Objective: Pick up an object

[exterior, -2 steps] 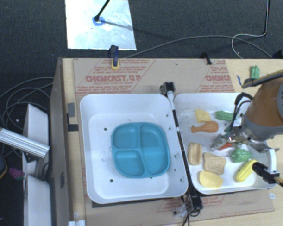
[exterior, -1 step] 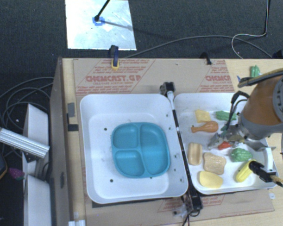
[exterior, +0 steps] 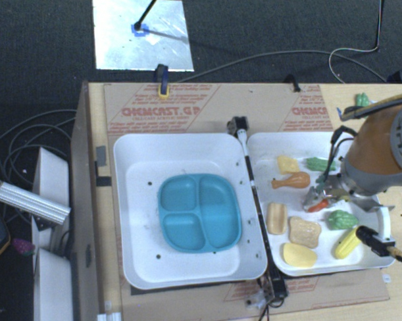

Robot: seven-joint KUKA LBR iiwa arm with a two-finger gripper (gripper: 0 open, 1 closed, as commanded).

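The right white bin [exterior: 382, 265] holds several toy foods: a yellow piece [exterior: 288, 164], a green item [exterior: 316, 164], a brown drumstick [exterior: 292, 181], a bread slice [exterior: 277, 218], a tan biscuit [exterior: 304, 230], a pale yellow wedge [exterior: 300, 254], green broccoli [exterior: 341, 219] and a yellow corn cob [exterior: 346, 243]. My gripper [exterior: 317, 198] is low in this bin, right over a small red-orange item [exterior: 320, 206] that it partly hides. Whether that item is gripped cannot be seen.
The left white bin [exterior: 131, 152] holds a blue divided plate [exterior: 199, 212]. A black clip [exterior: 239, 125] sits on the rims between the bins. Another green object [exterior: 362, 99] lies outside, at the far right of the bench. The arm's orange band [exterior: 378, 144] hangs over the right bin's far corner.
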